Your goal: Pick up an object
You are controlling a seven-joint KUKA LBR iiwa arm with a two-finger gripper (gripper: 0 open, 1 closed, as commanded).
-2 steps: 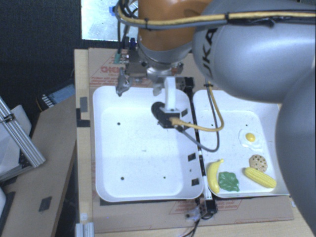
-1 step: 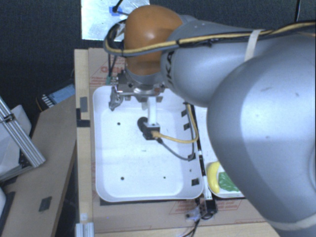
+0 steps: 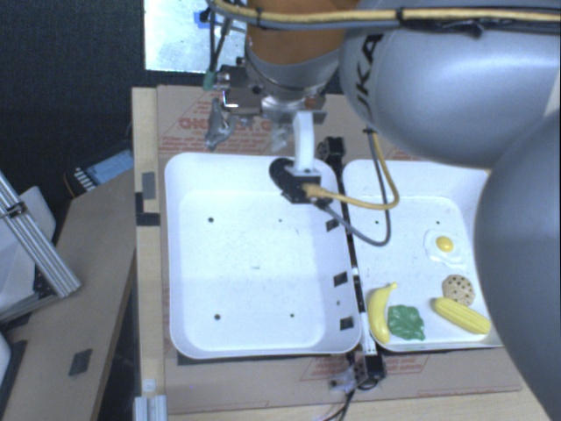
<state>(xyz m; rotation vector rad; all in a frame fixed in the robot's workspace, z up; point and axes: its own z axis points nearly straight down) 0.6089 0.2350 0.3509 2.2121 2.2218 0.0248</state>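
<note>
Within right bin (image 3: pixel 412 213): banana (image 3: pixel 379 314), egg (image 3: pixel 443 246), cookie (image 3: pixel 457 288)

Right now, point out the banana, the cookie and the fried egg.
banana (image 3: pixel 379 316): camera view, middle of its curve.
cookie (image 3: pixel 457 288): camera view, centre of its top.
fried egg (image 3: pixel 444 245): camera view, on the yolk.

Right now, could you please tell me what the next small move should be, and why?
Probably carry the tool toward the near end of the right bin. It hangs over the far rim of the left bin, whereas the banana, green leaf, corn, cookie and fried egg all lie in the right bin's near half.
</note>
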